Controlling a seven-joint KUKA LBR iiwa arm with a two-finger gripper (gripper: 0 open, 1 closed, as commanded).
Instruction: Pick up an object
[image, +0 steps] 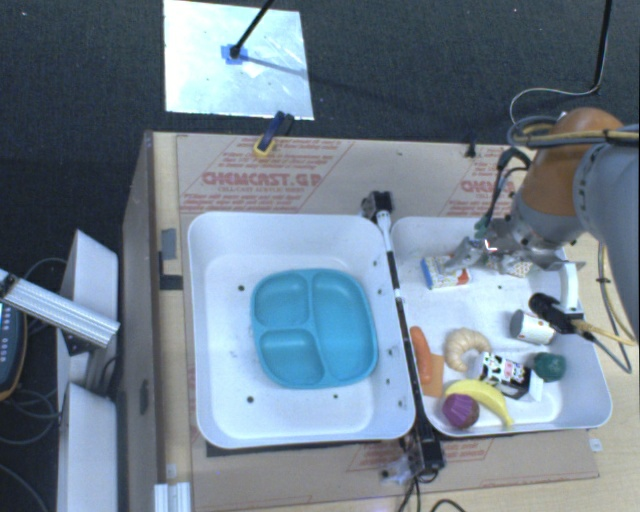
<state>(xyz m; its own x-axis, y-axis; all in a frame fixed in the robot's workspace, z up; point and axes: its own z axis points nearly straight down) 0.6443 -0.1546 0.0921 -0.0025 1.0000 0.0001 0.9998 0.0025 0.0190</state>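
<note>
blue tray, yellow banana

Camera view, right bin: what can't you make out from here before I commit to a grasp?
- End effector: too small and blurred in the camera view to read how it stands against the small white carton.
- Patterned item behind it: partly covered by the arm's wrist.
- Arm: cut off by the right edge.
- Black-and-white box: print too small to read.
- Carrot: lies tight against the bin wall.

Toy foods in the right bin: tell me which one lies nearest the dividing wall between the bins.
The long orange plastic carrot, lying right along the divider. The tan croissant, yellow banana and purple round fruit all sit farther right.
</note>
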